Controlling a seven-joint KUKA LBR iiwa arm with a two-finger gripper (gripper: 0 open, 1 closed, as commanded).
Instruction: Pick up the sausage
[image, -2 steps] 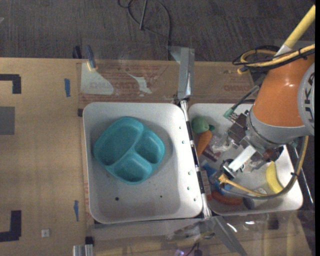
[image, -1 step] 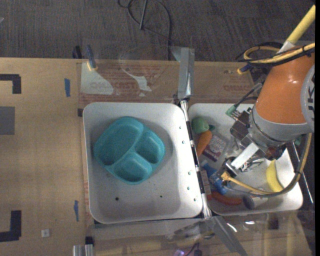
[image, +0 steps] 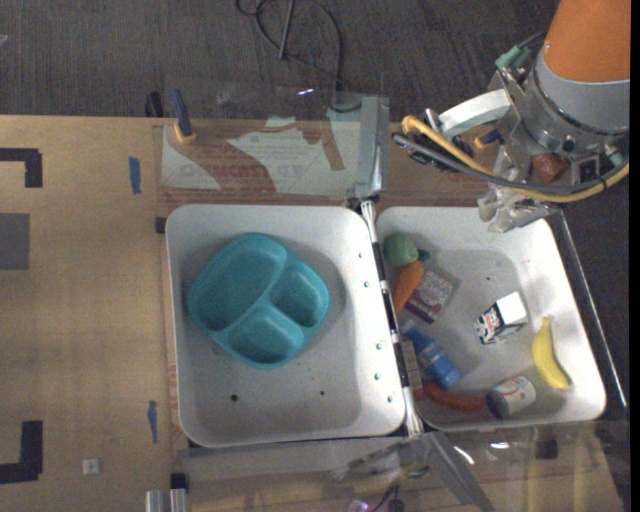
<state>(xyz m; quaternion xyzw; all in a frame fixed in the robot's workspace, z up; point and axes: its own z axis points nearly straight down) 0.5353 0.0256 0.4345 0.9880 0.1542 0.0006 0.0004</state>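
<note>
Below, smooth reddish curved sausage (image: 452, 398), glossy bin (image: 572, 405)

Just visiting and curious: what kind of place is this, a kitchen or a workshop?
Probably a robotics lab bench, not a kitchen. A robot arm hangs over two white bins; the food, like the banana and sausage, looks like toys, and blue tape marks dot the benchtop.

Plastic bins, wood bench

Below-left of the gripper (image: 515, 210), 2 smooth white plastic bins (image: 300, 420) sit on a matt wooden bench (image: 80, 330); the sausage (image: 452, 398) looks glossy.
</note>
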